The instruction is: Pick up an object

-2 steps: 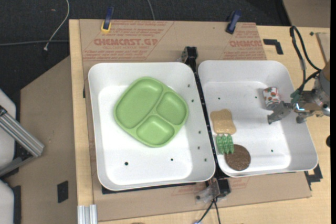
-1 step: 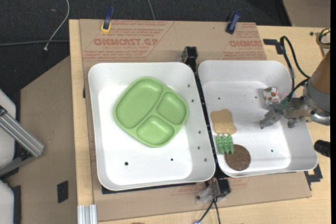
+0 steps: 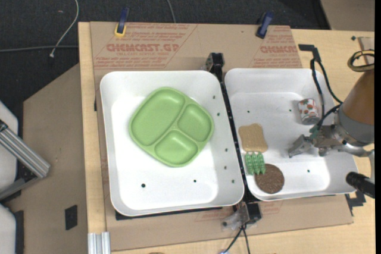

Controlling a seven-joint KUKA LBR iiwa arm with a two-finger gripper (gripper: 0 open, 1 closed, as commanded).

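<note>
Reaching in from 3 o'clock: grey arm (image 3: 357, 122) with its orange band, bent low over the right bin (image 3: 280, 81). At its end, the gripper (image 3: 300, 146), low over bare white floor toward that bin's 3 o'clock side. Whether spread, pressed together or pinching anything: cannot tell, too small and too blurred. Nothing visibly held.

Lying loose in the right bin, four things to pick:
- small patterned can (image 3: 308, 109), white with red and green marks, at 12 o'clock from the gripper, near but apart.
- tan slab (image 3: 253, 137), at 9 o'clock from the gripper, by the bin's left wall.
- green ridged piece (image 3: 255, 162), just at 6 o'clock of the tan slab, touching or nearly so.
- brown disc (image 3: 269, 178), at 4 o'clock of the green ridged piece, close against it.

In the left bin (image 3: 119, 175): green plate (image 3: 171, 127) with three compartments, lying flat, slightly toward 12 o'clock of centre.

Under both bins: cardboard sheet (image 3: 95, 146), pinned at its 12 o'clock edge by two blue clamps (image 3: 122, 21).
</note>
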